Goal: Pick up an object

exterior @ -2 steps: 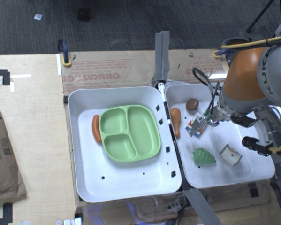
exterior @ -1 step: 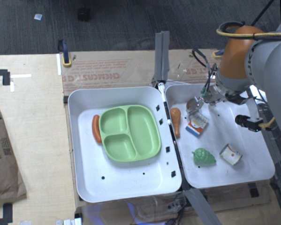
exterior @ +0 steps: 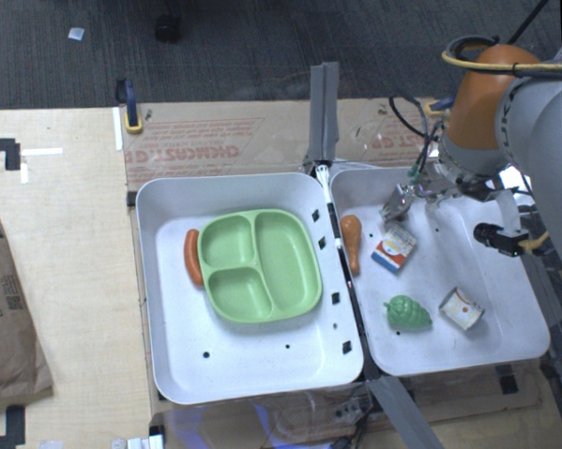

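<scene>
Robotics lab or test cell, not a home or kitchen. Evidence: grey industrial arm with orange band (exterior: 486, 95), black cables looped over it, reaching in from the right. Two shallow white plastic bins (exterior: 161, 272) clamped side by side left of and below the two-finger gripper (exterior: 399, 203), on a pale plywood bench (exterior: 63, 183). Brown printed cardboard sheet (exterior: 211, 143) taped down behind the bins, black tape markers (exterior: 3, 151) far left of the gripper. Dark grey carpet floor (exterior: 252, 33) beyond the bench. Toy-like props as test objects: green three-compartment plastic tray (exterior: 262, 264), orange toy sausage (exterior: 192, 256).
</scene>
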`<action>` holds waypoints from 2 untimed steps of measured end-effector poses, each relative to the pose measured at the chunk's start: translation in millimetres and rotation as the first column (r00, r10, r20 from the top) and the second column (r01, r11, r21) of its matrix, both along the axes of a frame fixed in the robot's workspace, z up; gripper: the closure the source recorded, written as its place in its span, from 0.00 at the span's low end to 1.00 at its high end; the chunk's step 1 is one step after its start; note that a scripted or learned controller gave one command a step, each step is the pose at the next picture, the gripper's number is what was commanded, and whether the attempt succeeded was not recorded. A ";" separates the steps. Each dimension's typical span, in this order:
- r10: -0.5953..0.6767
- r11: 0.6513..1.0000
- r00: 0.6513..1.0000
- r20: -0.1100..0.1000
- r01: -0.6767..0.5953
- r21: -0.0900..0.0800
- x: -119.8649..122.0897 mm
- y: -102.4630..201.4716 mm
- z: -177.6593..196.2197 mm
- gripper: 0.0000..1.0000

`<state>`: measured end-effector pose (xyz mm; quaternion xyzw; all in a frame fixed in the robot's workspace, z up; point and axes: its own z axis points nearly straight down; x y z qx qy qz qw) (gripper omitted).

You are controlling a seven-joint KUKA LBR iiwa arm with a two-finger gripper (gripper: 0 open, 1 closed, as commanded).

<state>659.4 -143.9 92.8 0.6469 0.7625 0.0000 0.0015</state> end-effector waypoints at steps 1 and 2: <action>0.003 1.000 1.000 0.001 -0.003 -0.002 0.5 0.1 9.6 1.00; -0.091 0.996 0.996 -0.002 0.091 0.001 -3.3 -15.4 -0.2 1.00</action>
